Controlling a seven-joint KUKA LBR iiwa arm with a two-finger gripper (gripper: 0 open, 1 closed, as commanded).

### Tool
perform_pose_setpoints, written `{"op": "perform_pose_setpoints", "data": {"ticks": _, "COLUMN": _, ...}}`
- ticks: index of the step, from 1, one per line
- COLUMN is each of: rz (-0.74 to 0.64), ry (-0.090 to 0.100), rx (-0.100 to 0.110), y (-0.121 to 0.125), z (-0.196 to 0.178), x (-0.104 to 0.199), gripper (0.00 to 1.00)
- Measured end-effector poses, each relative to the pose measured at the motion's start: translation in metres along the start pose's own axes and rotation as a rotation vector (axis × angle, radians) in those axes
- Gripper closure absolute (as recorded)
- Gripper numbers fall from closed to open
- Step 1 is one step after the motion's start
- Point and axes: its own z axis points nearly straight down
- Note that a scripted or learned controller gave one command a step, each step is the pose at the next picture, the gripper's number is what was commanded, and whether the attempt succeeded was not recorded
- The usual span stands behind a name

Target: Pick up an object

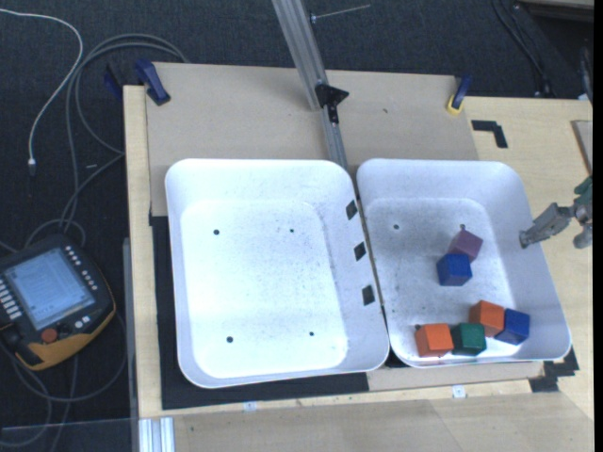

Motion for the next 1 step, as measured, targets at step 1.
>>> {"op": "perform_pose_setpoints", "data": {"ticks": 1, "rz": -0.002, "ry": 0.003, "rx": 0.008, "y": 0.0414, "z": 0.1022, "x": 0.0125, "gripper": 0.0}}
